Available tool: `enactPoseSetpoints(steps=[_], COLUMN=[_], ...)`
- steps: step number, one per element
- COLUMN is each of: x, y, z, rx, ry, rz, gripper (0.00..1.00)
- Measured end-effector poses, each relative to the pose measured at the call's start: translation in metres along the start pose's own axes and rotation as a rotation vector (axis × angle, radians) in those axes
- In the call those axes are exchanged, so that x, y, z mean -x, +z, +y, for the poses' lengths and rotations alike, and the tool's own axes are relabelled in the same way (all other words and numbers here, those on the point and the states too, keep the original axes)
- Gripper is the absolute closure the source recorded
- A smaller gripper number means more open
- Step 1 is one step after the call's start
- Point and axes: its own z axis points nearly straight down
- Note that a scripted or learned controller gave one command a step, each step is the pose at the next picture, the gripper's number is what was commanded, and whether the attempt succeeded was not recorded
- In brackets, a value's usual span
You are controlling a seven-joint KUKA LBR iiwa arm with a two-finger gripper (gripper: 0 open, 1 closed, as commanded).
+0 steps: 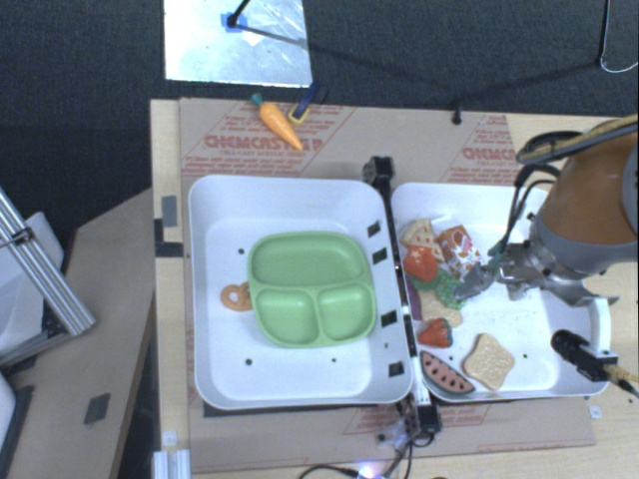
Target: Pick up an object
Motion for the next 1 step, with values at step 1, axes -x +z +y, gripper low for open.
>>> enactPoseSetpoints(steps=[1], x=[0.0], y=[-0.0057], z=[0.003], rx=[0.012], ry=[-0.002], rz=[-0.002], gripper=[0.0])
